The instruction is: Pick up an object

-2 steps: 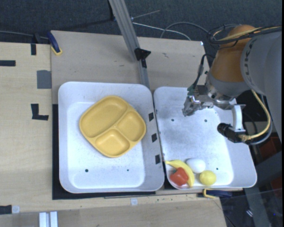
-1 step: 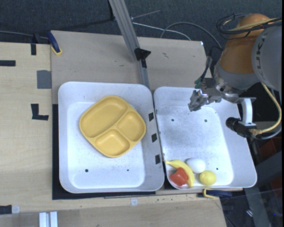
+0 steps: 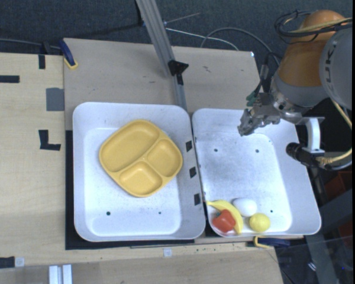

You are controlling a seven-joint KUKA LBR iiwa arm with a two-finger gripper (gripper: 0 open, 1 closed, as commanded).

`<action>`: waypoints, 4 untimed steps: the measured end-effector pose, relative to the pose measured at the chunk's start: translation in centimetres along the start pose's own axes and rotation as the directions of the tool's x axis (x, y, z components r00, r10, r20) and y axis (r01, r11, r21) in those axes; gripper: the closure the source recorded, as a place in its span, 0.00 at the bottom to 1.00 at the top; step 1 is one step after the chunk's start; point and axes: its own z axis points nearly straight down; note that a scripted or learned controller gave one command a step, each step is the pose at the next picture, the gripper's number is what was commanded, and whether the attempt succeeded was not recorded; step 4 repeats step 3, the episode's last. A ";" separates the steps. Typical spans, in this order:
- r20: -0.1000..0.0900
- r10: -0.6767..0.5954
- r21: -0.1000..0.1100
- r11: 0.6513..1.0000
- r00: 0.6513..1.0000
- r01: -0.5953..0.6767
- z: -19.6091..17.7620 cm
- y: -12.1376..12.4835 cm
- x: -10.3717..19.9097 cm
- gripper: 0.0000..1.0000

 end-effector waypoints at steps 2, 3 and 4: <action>-0.001 -0.005 0.004 1.000 1.000 0.005 0.4 0.2 11.1 1.00; -0.002 -0.006 0.004 1.000 1.000 0.006 0.0 -1.7 17.1 1.00; -0.002 -0.006 0.004 1.000 1.000 0.006 0.0 -1.7 17.1 1.00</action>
